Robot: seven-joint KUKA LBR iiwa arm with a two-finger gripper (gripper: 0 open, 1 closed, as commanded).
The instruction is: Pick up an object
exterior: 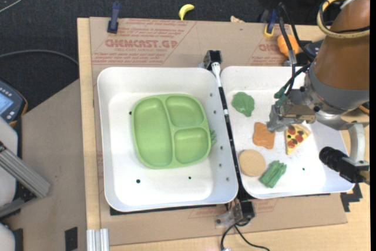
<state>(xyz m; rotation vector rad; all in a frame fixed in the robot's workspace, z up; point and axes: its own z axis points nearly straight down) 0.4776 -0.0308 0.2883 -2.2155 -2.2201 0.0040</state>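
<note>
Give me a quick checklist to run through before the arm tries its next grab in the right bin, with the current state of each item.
1. Gripper is over the right bin: ok.
2. A target lies close: the orange piece sits just below-left of the gripper: ok.
3. Something held between the fingers: cannot tell.
4. Neighbours spaced: pizza slice lies close beside the gripper, may get bumped: not ok.
5. Other toys, green lump, tan disc, green block, lie apart from the target: ok.
6. Green divided plate sits in the left bin, away from the arm: ok.
</note>
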